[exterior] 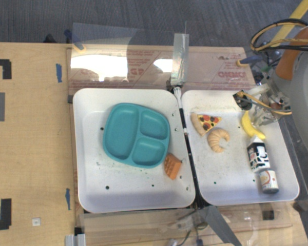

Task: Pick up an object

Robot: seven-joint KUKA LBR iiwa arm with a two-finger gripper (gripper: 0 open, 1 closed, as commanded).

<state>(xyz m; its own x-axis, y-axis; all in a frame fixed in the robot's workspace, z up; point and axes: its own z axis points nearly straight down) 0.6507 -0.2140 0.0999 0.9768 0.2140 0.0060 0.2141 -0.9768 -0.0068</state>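
The right bin holds a toy pizza slice, a croissant, a yellow banana, a black-and-white can lying on its side and a white-and-red can below it. My gripper hangs at the bin's upper right edge, just above the banana's top end and partly covering it. Cables and metal parts crowd the wrist. In the left bin lie a teal divided plate and an orange piece of toy food at the plate's lower right corner.
A clear plastic divider stands upright behind the seam between the bins. Brown cardboard covers the bench to the left. The arm's grey body and yellow cables fill the upper right.
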